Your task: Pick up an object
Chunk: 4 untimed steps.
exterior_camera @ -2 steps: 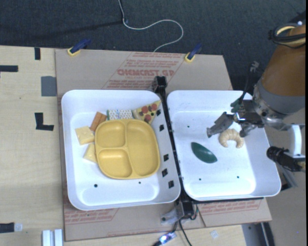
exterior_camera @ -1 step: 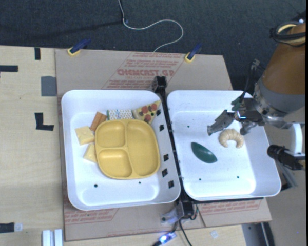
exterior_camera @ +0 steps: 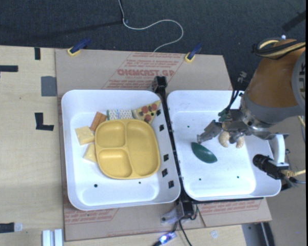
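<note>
Before us, gripper [exterior_camera: 211, 132] with fingers apart, low in right bin [exterior_camera: 246, 186], just beside green object [exterior_camera: 204, 152].

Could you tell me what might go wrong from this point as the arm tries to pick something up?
1. The gripper sits just above the dark green object in the right bin; that object looks low and smooth, so it may slip away.
2. A small beige object lies right beside the gripper and could get nudged or caught by mistake.
3. The remaining items, including the yellow divided plate, crowd the left bin, so clean grasps there look hard.
</note>
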### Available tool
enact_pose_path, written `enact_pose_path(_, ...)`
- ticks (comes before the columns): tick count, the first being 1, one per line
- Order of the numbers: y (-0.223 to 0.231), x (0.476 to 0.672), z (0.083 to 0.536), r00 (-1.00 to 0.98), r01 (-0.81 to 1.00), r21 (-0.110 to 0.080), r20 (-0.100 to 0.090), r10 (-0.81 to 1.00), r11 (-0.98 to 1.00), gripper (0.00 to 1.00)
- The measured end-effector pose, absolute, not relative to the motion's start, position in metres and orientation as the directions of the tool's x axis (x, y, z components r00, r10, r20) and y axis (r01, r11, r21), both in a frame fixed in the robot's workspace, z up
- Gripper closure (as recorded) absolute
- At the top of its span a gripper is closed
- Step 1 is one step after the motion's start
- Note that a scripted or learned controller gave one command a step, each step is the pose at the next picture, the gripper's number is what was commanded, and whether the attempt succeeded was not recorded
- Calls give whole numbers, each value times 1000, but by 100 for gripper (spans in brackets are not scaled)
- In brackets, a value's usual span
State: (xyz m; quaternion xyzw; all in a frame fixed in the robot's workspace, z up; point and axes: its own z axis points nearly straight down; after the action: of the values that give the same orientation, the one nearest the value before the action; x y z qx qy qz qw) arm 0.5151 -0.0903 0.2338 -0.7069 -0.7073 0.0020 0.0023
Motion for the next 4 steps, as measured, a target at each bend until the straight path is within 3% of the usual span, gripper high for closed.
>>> enact_pose_path(2, -93, 518, 146, -1, 1000, -7, 0, 1000, 1, 0)
enact_pose_path(3, -100, 510, 95, 0, 1000, -8, 1, 1000, 0, 0)
enact_pose_path(4, -100, 510, 84, -1, 1000, -3, 0, 1000, 1, 0)
